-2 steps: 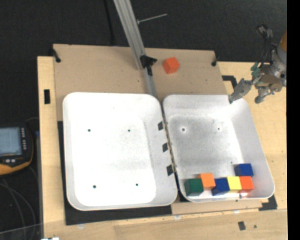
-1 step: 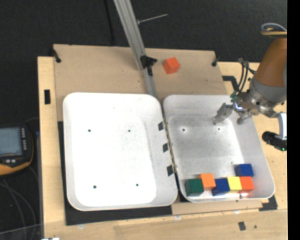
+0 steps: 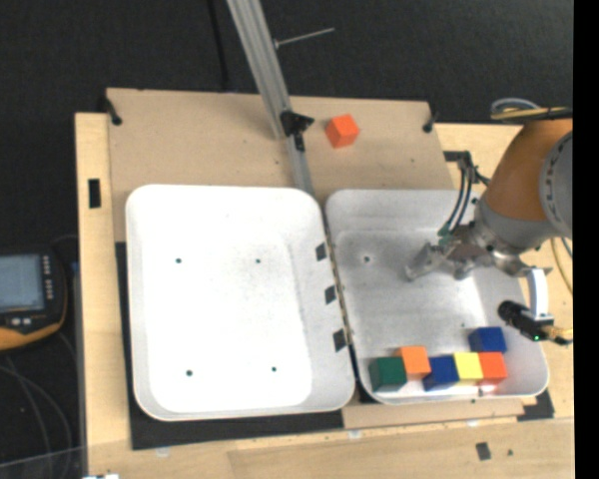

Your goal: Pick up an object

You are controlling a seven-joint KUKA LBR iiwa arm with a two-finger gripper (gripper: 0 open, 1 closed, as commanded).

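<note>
Arm: the grey arm (image 3: 524, 193) with its orange band reaches in from the right, over the right bin (image 3: 379, 218).
Gripper: the gripper (image 3: 424, 265) hangs above the middle of the right bin; from here I cannot tell how its fingers stand, and nothing is visible between them.
Blocks: a cluster lies along the right bin's near edge, well apart from the gripper, nearer the viewer and a bit to the right of it.
Order in the row: green block (image 3: 387, 372), orange block (image 3: 415, 360), blue block (image 3: 441, 371), yellow block (image 3: 467, 366), then a second orange block (image 3: 492, 365), each touching the next.
Behind the row: a dark blue block (image 3: 488, 339) sits just behind the right end.
Stray piece: an orange cube (image 3: 341, 131) rests on the bench board behind both bins.
Left bin: the left bin (image 3: 150, 297) sits beside the right one, rims touching.
</note>
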